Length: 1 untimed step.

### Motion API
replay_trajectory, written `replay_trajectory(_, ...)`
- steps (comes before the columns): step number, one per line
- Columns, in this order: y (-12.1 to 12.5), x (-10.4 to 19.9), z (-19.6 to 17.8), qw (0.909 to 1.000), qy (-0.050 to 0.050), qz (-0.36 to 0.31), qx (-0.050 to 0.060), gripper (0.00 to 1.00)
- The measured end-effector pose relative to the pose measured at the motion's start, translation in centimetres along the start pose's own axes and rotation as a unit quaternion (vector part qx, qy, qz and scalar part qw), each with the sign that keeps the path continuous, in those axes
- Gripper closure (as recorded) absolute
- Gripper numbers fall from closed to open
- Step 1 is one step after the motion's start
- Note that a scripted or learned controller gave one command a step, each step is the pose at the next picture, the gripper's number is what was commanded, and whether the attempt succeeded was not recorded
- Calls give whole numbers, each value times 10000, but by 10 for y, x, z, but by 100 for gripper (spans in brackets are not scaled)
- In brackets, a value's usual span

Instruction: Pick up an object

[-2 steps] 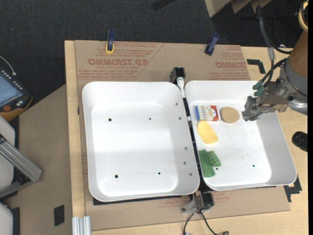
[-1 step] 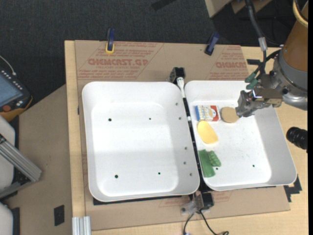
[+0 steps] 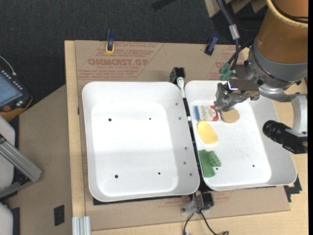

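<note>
- The claw (image 3: 227, 102) hangs low over the right bin (image 3: 254, 175), at about one o'clock within it; whether it is open or closed cannot be told, and nothing is seen in its grip.
- Task status: judged not yet done; no object is lifted.
- A tan round disc (image 3: 231, 116) lies just beside the claw at five o'clock.
- A red-and-blue packet (image 3: 206, 113) lies near, at eight o'clock.
- A yellow piece (image 3: 208, 132) and green piece (image 3: 210, 163) lie farther off toward seven o'clock.
- The left bin (image 3: 98, 131) sits at nine o'clock on the worktop (image 3: 78, 72).

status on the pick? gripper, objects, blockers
Gripper low in right bin, over tan disc. Yellow piece, green piece, blue-red item lie loose along the bin's left side. Nothing seen held.
</note>
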<state>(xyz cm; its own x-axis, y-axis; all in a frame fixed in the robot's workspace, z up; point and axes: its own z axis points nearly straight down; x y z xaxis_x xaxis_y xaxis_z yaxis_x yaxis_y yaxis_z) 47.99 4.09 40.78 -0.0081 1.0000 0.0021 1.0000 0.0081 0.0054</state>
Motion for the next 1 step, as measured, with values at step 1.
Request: replay_trajectory(1,0,14,-42,10000,-6,27,-9,100)
